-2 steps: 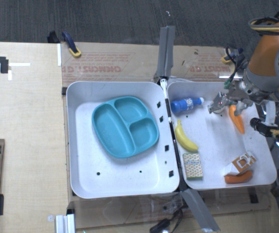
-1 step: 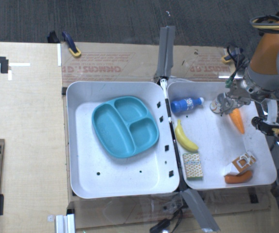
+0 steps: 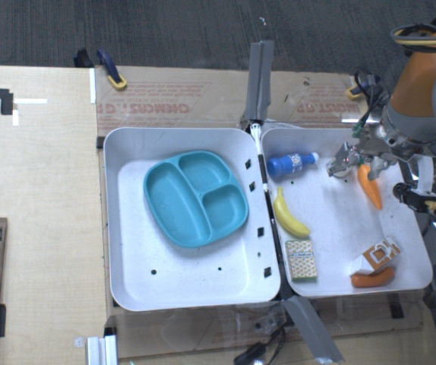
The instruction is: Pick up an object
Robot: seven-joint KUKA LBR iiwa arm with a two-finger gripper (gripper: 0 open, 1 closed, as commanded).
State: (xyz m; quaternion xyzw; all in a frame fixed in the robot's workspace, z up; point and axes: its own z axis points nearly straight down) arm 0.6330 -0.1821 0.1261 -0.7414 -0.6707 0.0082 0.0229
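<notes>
Sausage [image 3: 371,279] lies lowest; claw [image 3: 352,160] beside carrot [image 3: 370,187], grip state unclear.

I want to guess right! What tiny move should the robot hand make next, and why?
Probably straight down a little. The gripper is over the right bin, close beside the carrot, with nothing seen between its fingers.
</notes>
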